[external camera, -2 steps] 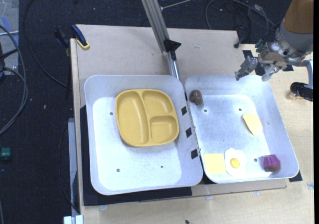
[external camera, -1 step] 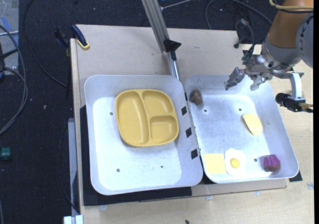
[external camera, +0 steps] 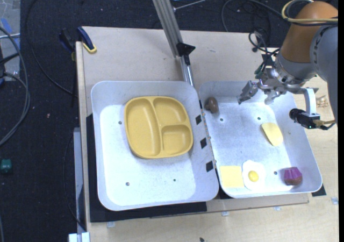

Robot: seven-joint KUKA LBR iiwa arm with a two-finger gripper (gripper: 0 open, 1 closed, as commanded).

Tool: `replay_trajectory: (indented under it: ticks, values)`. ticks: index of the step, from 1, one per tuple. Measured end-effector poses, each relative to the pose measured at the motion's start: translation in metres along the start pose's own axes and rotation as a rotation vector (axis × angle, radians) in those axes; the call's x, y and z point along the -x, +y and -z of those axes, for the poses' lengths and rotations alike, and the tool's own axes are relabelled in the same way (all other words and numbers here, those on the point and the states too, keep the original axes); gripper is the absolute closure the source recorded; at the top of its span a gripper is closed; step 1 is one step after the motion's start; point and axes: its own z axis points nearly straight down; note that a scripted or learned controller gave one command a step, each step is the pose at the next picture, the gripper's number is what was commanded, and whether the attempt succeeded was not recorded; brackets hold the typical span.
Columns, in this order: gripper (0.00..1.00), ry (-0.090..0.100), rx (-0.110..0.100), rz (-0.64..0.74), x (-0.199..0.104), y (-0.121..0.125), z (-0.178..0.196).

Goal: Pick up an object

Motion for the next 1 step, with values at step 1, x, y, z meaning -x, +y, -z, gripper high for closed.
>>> replay_trajectory:
  ticks: [1]
  values:
    - [0.00, 0.000, 0.002, 0.001, -0.0005, 0.0005, -0.0515]
